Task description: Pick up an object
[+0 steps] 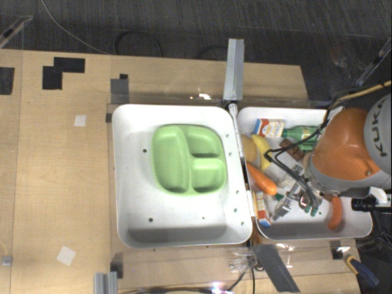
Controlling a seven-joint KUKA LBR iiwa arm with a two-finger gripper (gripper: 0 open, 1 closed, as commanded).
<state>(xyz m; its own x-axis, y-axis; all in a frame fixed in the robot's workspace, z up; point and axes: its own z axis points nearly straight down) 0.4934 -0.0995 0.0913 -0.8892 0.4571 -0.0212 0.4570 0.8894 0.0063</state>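
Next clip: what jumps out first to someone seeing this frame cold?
The pale green divided plate sits alone in the middle of the left bin. The grey arm with its orange band reaches over the crowded right bin, its gripper low among the items. There an orange carrot lies near the left wall, with a yellow banana just above it.

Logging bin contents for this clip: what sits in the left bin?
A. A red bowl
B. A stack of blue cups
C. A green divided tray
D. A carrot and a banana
C: the left bin holds a pale green tray with compartments, while the carrot and banana lie in the right bin under the arm.
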